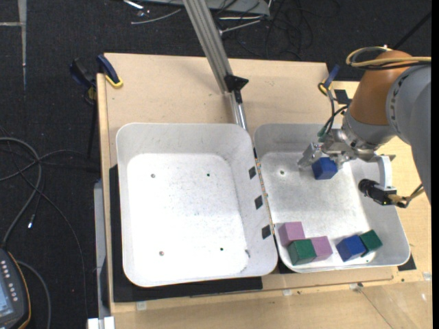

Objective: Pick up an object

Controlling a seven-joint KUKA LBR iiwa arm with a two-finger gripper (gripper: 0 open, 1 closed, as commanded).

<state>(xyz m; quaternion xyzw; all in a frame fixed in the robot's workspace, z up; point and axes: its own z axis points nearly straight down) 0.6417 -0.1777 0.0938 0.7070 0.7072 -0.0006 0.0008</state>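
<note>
Five blocks sit in the right bin (384, 252), four of them bunched along the near edge: a pink block (292, 232), a dark green block (301, 251) just in front of it, a purple block (320, 247) touching the green one's side, then a blue block (350, 247) w/ a second green block (371, 240) close beside it at the near right corner. Left bin (137, 184) lies alongside, both on the wooden table (171, 88). Farther back in the right bin, near its far wall, is a fifth block, the blue cube (324, 168), & the jaws (321, 157) are right on it: the cube looks to sit between the fingers, so I read them as closed on it, though whether it's lifted or resting on the bin floor can't be told from this slant. Behind that, the grey arm w/ its orange band (374, 91) reaches in from the right. Step in hand, as I judge it: grasp made, lift pending. Next move calls for a straight rise, keeping grip pressure steady & clearing the bin's far wall; a corner-only pinch could let the cube twist out.
</note>
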